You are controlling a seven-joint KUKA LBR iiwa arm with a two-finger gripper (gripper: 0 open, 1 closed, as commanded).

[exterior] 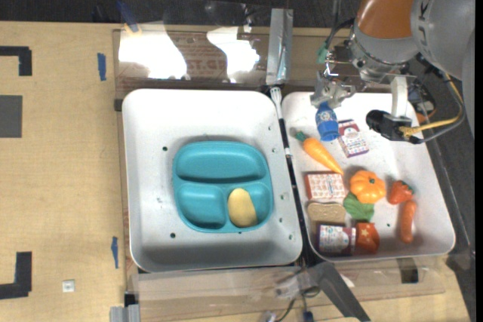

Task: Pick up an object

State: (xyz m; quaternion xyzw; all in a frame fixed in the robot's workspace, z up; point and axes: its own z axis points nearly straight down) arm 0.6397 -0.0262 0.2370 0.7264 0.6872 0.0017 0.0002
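Observation:
My gripper (pixel 332 96) hangs over the back left part of the right bin (pixel 438 226), on the grey arm with the orange band. Directly under its tip lies a small blue bottle (pixel 327 124) with a white cap. The tip comes down to the bottle's top, and whether it touches cannot be made out. An orange carrot (pixel 323 154) lies just in front of the bottle. A small red and white packet (pixel 352 139) lies to the bottle's right.
The right bin also holds an orange pumpkin (pixel 367 185), a red box (pixel 324 185), a tomato (pixel 399 191), a sausage (pixel 407 221) and a can (pixel 334 237). In the left bin (pixel 143 162) a teal divided tray (pixel 219 166) holds a yellow potato (pixel 241 207).

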